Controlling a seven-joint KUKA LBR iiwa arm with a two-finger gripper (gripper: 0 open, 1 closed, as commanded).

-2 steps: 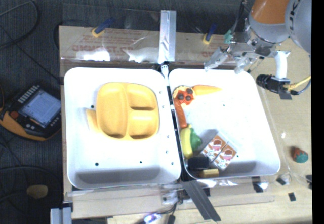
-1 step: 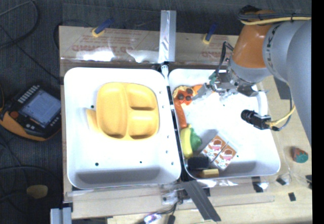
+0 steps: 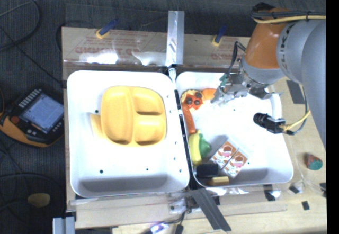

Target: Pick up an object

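Two white bins sit side by side; the left bin (image 3: 79, 174) holds a yellow divided tray (image 3: 132, 114). The gripper (image 3: 226, 90) hangs over the upper part of the right bin (image 3: 275, 169), and whether it grips anything cannot be told. An orange toy (image 3: 195, 97) lies just left of it. A carrot (image 3: 188, 119), a yellow-green fruit (image 3: 198, 147) and a printed carton (image 3: 229, 159) lie lower down, well apart from it.

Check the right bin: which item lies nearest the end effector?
The orange piece at the bin's top, just left of the end effector. The yellow item, green item and patterned box all lie lower in the right bin.
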